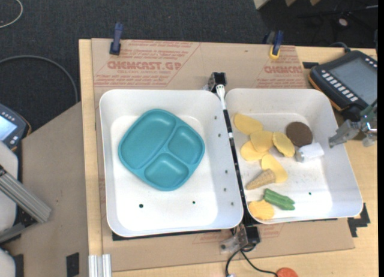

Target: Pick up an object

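- Nearest the camera, right bin (336,210) front edge: green pod-shaped piece (279,199) lying flat, touching a yellow round piece (261,210) just in front-left of it. Either is a candidate, but they crowd each other.
- Just behind: tan cone-shaped piece (260,179) on its side, touching a yellow chip (273,169). Tapered shape would likely slip from a pinch.
- Mid bin: cluster of yellow chips (259,144), overlapping, flat; judged poor grasp targets.
- Behind those: brown disc (298,132) with a small white cylinder (311,150) just beside it. The cylinder sits a bit apart from the chips, probably the easiest pick.
- Left bin (114,150): teal divided plate (161,148), too wide for a pinch.
- Right edge: gripper (342,134) over the right bin's rim, nothing between its fingers; cannot tell if they are apart or closed.
- Advice: approach the cylinder from above, fingers across its short axis, clear of the disc and the bin wall.
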